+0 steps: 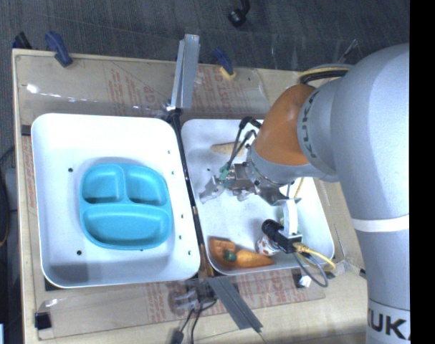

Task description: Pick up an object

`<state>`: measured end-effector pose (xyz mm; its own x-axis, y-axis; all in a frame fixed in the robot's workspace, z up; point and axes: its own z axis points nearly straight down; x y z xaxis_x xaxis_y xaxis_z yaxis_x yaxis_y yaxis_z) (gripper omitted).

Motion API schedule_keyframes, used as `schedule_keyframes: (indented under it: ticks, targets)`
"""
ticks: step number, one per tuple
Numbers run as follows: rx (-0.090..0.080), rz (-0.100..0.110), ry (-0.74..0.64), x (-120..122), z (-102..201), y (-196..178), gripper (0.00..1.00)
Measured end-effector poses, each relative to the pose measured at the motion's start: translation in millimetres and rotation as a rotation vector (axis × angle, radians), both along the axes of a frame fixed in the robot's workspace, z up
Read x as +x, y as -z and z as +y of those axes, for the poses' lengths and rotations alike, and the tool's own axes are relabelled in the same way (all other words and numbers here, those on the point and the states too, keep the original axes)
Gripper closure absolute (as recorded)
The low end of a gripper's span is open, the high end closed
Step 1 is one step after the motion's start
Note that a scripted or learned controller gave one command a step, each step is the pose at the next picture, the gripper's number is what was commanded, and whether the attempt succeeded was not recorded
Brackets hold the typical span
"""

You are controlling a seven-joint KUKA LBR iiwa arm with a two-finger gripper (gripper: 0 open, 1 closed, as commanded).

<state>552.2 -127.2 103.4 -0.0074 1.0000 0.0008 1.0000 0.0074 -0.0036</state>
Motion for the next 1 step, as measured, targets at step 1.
schedule_keyframes:
  ticks: [1]
  targets:
    - [0.0, 0.0, 0.002, 43.9, -1.3, 12.5, 0.0]
